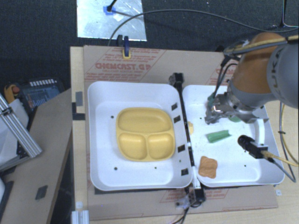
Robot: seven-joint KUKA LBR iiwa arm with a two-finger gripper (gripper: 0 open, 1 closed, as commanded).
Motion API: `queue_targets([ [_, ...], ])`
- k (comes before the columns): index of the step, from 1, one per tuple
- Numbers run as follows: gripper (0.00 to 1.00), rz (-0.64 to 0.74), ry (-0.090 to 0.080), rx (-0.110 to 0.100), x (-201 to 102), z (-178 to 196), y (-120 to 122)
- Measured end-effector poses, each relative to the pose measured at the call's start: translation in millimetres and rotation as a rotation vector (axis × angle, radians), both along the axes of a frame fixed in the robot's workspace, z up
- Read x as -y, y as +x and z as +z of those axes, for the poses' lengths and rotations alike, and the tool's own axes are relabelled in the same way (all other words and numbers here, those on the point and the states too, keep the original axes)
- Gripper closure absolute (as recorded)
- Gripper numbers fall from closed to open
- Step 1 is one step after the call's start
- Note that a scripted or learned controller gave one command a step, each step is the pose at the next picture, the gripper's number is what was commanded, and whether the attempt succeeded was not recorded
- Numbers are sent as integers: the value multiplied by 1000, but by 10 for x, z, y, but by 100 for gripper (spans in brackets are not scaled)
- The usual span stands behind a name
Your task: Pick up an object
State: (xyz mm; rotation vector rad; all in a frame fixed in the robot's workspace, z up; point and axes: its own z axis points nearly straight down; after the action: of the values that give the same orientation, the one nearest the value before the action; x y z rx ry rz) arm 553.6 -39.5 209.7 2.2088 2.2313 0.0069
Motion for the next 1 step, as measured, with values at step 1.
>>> queue_targets([
  [1, 100, 0, 0, -1, -521, -56, 270],
])
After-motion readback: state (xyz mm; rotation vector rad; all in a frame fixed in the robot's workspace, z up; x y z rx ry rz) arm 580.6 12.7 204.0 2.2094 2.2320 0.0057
